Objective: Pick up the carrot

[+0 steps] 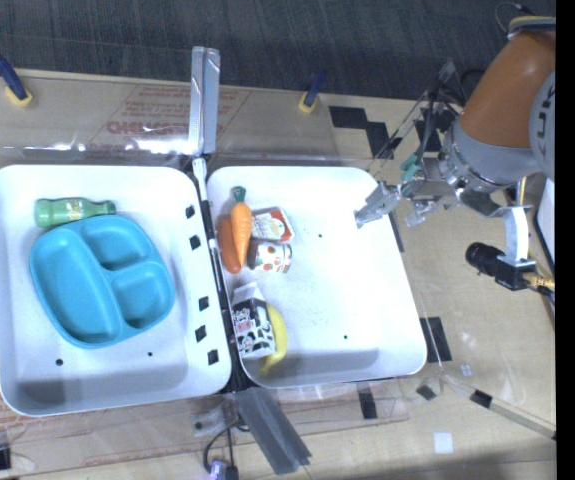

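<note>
at the bottom of the picture, closest to the camera, a grey bracket (272, 433) juts out from under the near edge where the 2 white bins meet; just above it, in the near left corner of the right bin (367, 318), a small black and white patterned carton (250, 328) lies against a yellow banana (276, 340), the banana touching the carton's right side; further back along the same left wall lies the carrot (233, 236), orange with a green top pointing away from the camera, stretched lengthwise beside the divider; touching its right side are a small white and red carton (271, 225) and, just nearer, a small can with a red and white label (270, 257); the left bin (7, 348) holds a blue plate with 3 sections (102, 278) and, just behind it, a green bottle (72, 209) lying on its side; the gripper (379, 206) hangs over the far right rim of the right bin, well apart from the carrot, with nothing visibly held; how far its claw is parted i cannot tell, as the tips are small and blurred; behind it the arm (507, 98) shows its orange band at the right; a grey upright post (204, 103) stands at the far end of the divider.
</note>
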